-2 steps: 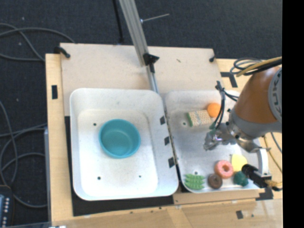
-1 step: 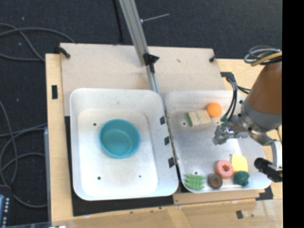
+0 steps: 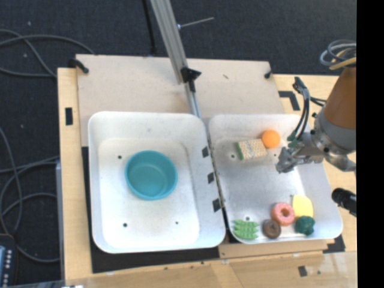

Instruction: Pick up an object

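1. Arm comes in from the right, orange band at the frame edge; claw [image 3: 287, 161] hangs over the right bin [image 3: 252, 206], upper right part.
2. Claw state: cannot tell, too dark and blurry at the tip. Nothing visibly in it.
3. Orange ball [image 3: 270, 138] near the right bin's top, just left of the claw, apart from it.
4. Tan block with a green end [image 3: 249, 150] lies just beside the ball, to its left.
5. Bottom of the right bin: green ridged piece [image 3: 244, 228], brown donut [image 3: 272, 228], pink donut [image 3: 282, 213], yellow piece [image 3: 302, 206], dark green lump [image 3: 305, 224], all clustered close together.
6. Left bin [image 3: 108, 221] holds a teal bowl [image 3: 151, 174], upright, near the middle.
7. Both bins sit side by side on the bench [image 3: 132, 86].
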